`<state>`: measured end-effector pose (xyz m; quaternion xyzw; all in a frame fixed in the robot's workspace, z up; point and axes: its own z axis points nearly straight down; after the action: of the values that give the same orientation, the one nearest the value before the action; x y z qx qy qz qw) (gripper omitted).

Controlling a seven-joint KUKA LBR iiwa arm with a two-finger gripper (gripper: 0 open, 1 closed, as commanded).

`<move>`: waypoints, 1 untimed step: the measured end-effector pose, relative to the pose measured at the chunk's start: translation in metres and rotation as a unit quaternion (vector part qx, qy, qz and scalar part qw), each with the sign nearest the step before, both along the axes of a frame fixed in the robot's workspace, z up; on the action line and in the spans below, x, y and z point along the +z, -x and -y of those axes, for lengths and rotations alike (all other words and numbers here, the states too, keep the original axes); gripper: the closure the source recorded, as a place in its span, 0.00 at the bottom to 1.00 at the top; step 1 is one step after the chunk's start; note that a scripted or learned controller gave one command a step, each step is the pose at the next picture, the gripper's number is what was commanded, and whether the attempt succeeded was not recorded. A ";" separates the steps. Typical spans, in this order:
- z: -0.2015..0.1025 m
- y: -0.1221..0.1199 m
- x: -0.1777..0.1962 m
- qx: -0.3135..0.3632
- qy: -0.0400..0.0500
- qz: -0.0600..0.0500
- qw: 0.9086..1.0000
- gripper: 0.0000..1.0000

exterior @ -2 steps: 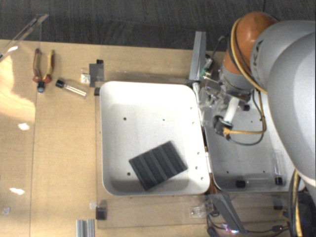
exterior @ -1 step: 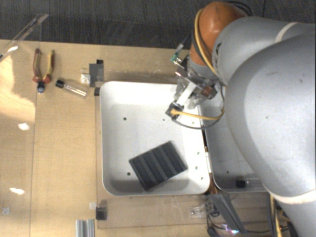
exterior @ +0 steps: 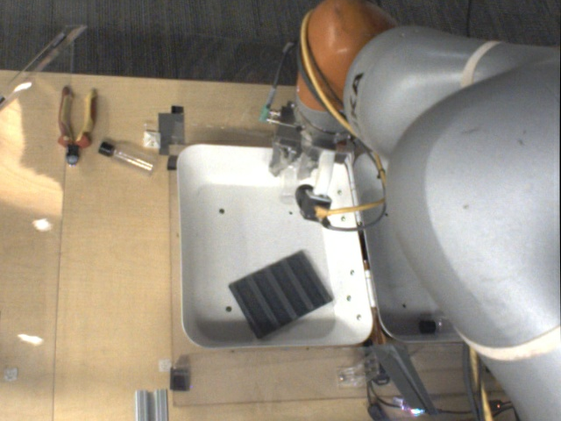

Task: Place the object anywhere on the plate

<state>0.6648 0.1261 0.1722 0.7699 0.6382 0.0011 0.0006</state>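
Note:
A dark grey ribbed rectangular plate [exterior: 280, 294] lies tilted on the floor of the left white bin [exterior: 206, 261], toward its near right corner. My gripper [exterior: 292, 160] hangs over the far edge of that bin, well above and behind the plate, under the orange band [exterior: 337, 33] of the wrist. A black cable loop [exterior: 308, 203] dangles just below it. Metal parts and the arm crowd the gripper's tip, and I cannot make out any object in it. The big grey arm covers the whole right side.
Red-handled pliers [exterior: 77, 119] and a small clear tube [exterior: 127, 156] lie on the wooden bench at the far left. A black bracket [exterior: 173, 127] sits at the left bin's far corner. A sliver of the right bin [exterior: 412, 323] shows beneath the arm.

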 end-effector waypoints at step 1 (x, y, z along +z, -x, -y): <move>-0.070 -0.003 -0.039 -0.018 0.000 -0.001 1.000 1.00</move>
<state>0.6676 0.1960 0.1329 0.7811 0.6244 -0.0002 -0.0002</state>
